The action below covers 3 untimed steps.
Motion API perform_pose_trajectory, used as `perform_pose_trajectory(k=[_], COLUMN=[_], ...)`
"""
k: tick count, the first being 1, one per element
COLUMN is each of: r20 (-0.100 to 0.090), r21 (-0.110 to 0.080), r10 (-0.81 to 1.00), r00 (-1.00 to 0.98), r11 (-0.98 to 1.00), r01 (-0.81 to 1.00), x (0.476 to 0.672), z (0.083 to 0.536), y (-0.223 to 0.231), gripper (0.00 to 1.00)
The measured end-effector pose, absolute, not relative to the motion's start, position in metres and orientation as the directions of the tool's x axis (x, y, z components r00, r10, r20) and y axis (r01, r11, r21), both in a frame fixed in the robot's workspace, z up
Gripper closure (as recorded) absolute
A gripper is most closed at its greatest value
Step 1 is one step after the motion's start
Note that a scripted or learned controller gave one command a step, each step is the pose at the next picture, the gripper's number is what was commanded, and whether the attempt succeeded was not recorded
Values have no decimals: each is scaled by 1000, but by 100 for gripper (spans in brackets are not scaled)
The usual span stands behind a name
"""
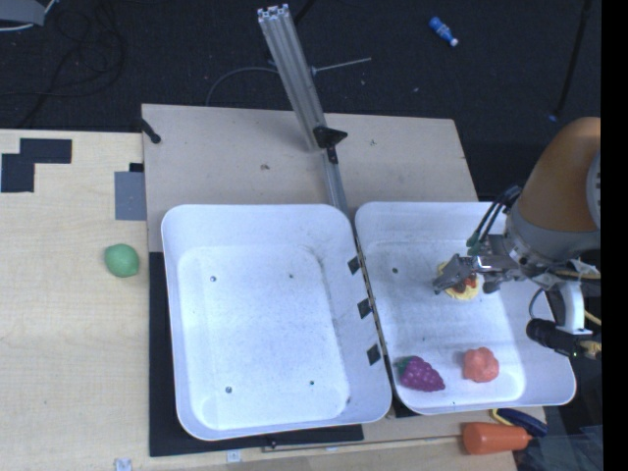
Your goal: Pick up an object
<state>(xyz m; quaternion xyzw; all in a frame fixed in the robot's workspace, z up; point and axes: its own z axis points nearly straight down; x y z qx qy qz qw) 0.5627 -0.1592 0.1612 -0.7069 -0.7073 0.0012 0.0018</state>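
Tool (pixel 457 281): lowered into the right bin (pixel 412 229), directly over a small yellow object (pixel 465 291); whether it is open or closed cannot be told
Yellow object: seen under the tool tip, near the middle of the right bin
Purple grapes (pixel 421 374): at the bin's near edge, well apart from the tool
Orange-red object (pixel 480 364): just right of the grapes
Green ball (pixel 122 260): on the desk (pixel 59 341), left of the left bin (pixel 196 226)
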Motion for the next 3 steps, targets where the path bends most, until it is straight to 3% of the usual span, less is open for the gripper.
perform_pose_trajectory(k=[1, 2, 3], r20=[1, 0, -1], r21=[-4, 0, 3], r10=[1000, 1000, 1000], r00=[0, 2, 1], r11=[0, -2, -1], r01=[1000, 1000, 1000], x=[560, 561, 564], z=[117, 129, 177], y=[-164, -166, -175], gripper=[0, 100, 100])
